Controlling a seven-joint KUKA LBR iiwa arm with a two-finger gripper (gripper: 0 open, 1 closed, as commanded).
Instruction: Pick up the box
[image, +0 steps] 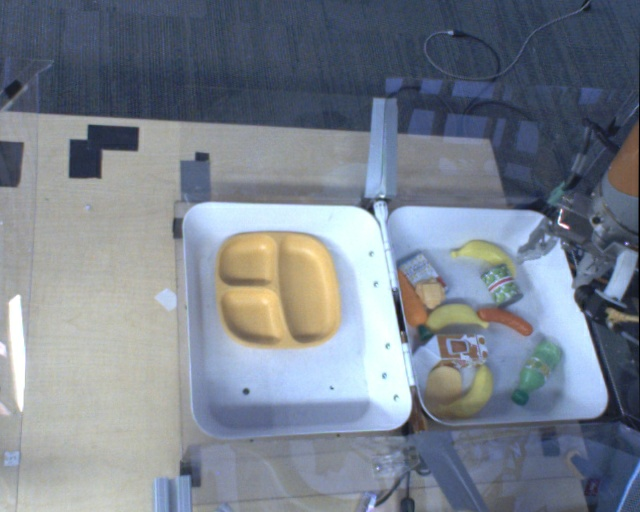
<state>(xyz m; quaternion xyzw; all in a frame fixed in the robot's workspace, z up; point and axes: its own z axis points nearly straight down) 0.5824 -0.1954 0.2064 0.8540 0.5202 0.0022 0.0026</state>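
Two white bins sit side by side on the wooden tabletop (100, 330). The left bin (290, 400) takes up the middle of the frame, and the right bin (580, 350) sits at the right. A big yellow tray (278, 289) with three parts lies in the left bin, toward its top. The robot arm (622, 185) comes in at the right edge, and its hand (540, 238) sits over the top right corner of the right bin. I cannot tell if the hand is released or clenched, and nothing can be seen in it. The box (462, 349) is white with red print. It lies low in the right bin, left of its middle, well apart from the hand. One banana (452, 317) touches the box from above, and another banana (472, 392) curls just below it. A green bottle (536, 371) lies to the right of the box. A small can (501, 284) stands near the top, just under a third banana (484, 251).
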